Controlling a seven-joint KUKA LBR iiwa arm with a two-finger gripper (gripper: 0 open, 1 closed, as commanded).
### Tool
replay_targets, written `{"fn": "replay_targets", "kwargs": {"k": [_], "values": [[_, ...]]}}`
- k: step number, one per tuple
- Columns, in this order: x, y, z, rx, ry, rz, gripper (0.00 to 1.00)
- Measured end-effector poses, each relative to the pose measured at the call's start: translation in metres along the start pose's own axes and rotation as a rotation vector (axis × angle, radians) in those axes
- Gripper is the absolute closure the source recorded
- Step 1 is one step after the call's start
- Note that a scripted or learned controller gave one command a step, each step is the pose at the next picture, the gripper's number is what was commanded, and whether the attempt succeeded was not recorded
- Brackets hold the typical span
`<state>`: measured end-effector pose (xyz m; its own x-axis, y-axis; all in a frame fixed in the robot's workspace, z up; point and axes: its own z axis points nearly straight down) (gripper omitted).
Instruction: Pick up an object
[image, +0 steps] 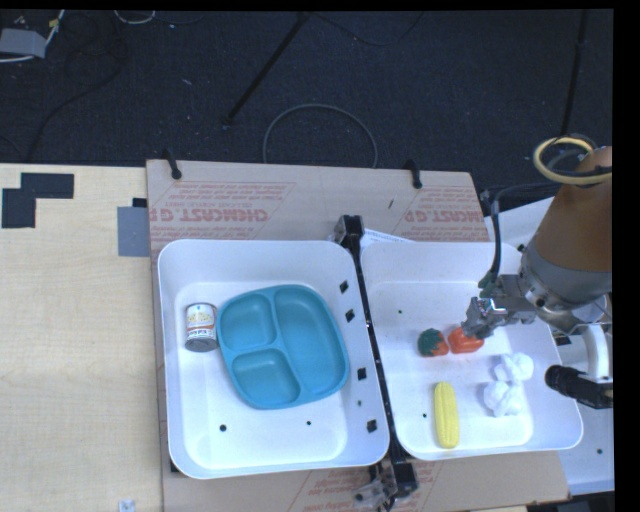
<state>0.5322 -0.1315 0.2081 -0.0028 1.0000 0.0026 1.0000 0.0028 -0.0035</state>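
Just below the gripper (487, 314), an orange-red toy (466, 341).

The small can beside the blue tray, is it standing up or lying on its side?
Lying on its side: the can shows its label lengthwise, touching the blue tray.

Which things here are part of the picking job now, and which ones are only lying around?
In the job: gripper, red and green toy just below it, right bin.

Lying about: yellow corn, white crumpled item, blue divided plate, small can, left bin.
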Motion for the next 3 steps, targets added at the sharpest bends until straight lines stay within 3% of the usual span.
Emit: {"fn": "replay_targets", "kwargs": {"k": [3], "values": [[0.142, -0.013, 0.003, -0.001, -0.002, 0.000, 1.00]]}}
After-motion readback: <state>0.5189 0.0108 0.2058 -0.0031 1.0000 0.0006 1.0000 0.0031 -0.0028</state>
